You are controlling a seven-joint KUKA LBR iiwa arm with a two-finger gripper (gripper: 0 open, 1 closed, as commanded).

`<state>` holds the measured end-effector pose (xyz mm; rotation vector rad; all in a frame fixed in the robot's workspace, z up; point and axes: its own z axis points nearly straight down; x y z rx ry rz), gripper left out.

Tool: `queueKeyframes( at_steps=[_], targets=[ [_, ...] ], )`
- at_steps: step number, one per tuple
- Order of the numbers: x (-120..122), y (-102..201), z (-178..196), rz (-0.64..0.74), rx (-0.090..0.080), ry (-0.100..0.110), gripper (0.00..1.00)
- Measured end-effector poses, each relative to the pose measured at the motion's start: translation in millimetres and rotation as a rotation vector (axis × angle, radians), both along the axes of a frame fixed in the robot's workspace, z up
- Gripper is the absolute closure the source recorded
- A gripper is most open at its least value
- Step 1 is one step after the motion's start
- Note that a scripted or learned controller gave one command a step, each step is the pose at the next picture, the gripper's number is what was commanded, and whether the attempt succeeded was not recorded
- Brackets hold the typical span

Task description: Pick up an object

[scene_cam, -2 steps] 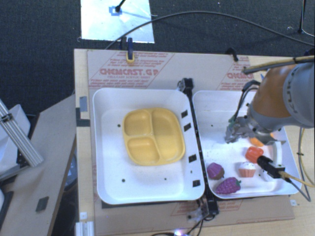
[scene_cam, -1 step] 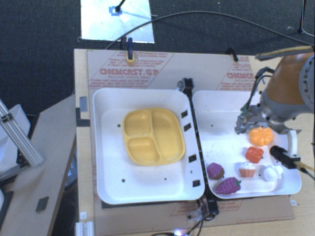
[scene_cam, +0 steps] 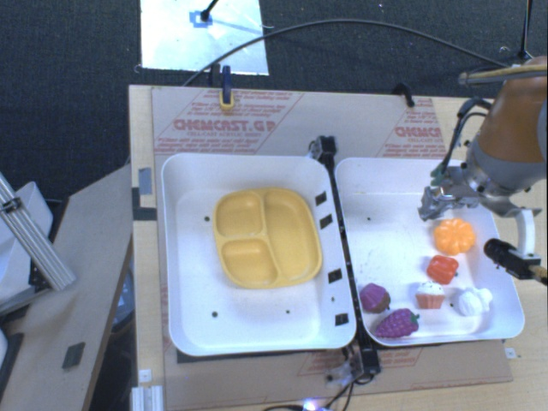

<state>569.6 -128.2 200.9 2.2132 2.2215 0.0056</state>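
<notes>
I am reaching in from the right, my grey arm (scene_cam: 514, 135) with its orange band bending downward, my gripper (scene_cam: 437, 202) hanging low at the wrist's left end.

Even, bright overhead light fills the scene, and the two white bins (scene_cam: 257, 332) come close to washing out. Shadows are soft and short. A pale sheet (scene_cam: 204, 24) on the dark floor glares. Focus is fair but slightly grainy; the arm (scene_cam: 514, 127) looks softly blurred.
</notes>
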Motion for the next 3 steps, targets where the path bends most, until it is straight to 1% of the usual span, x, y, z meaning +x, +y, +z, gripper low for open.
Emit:
queueKeyframes(
  at_steps=[1, 2, 3],
  targets=[
    [1, -2, 44, 0.000, 0.000, 0.000, 1.00],
    [-12, 50, 31, 0.004, 0.003, 0.006, 1.00],
    [-19, 101, 40, 0.005, 0.003, 0.004, 1.00]
  ],
)
